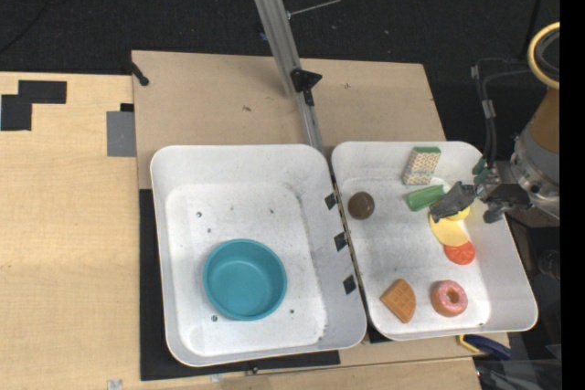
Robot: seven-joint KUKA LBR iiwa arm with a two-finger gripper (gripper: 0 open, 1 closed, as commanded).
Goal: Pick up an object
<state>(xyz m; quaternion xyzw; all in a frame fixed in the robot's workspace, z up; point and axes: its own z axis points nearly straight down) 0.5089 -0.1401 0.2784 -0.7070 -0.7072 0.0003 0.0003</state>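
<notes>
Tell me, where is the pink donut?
The pink donut lies in the right bin, near its front edge, between the orange waffle piece and the bin's right rim.

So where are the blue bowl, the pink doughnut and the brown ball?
blue bowl (244,279), camera view, inside bottom.
pink doughnut (438,298), camera view, left of ring.
brown ball (360,205), camera view, top middle.

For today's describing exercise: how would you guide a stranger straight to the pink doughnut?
Find the right-hand white bin, where the small items lie. At its near edge sits the pink doughnut, beside a tan waffle piece. It alone is a pink ring with a hole.
</notes>
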